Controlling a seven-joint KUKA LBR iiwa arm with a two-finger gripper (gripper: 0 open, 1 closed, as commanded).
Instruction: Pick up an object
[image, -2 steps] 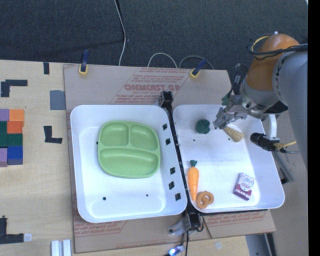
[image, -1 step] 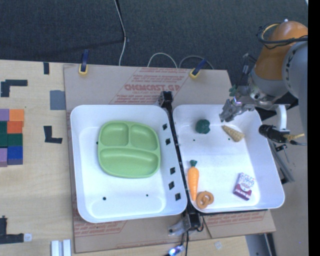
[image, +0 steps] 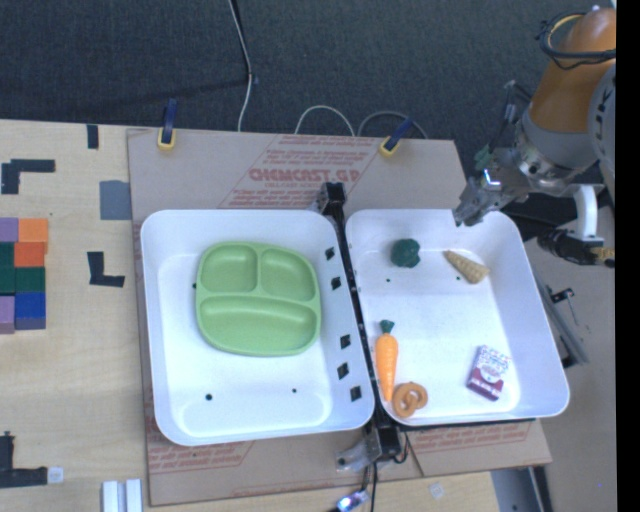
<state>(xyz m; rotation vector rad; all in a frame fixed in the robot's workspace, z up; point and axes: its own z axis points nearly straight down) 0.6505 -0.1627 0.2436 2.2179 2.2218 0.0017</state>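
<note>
**Tool at the far corner, nothing picked yet**

Cardboard covers the surface (image: 300, 170) beneath two white bins. Nearest the tool lies a tan cone-shaped piece (image: 466, 265) in the right bin (image: 535, 330), close to its far right corner; a dark green lump (image: 405, 252) sits just to its left. Toward the near edge lie a carrot (image: 386, 355) touching a pretzel (image: 409, 398), and a purple packet (image: 488, 373) apart from them.

The tool (image: 470, 213) hangs over the bin's far rim, and I cannot tell whether it is spread or closed. A straight descent risks striking the rim. The cone looks liable to roll or squirt from a pinch. The left bin (image: 165, 300) holds a green divided plate (image: 258, 298).
</note>
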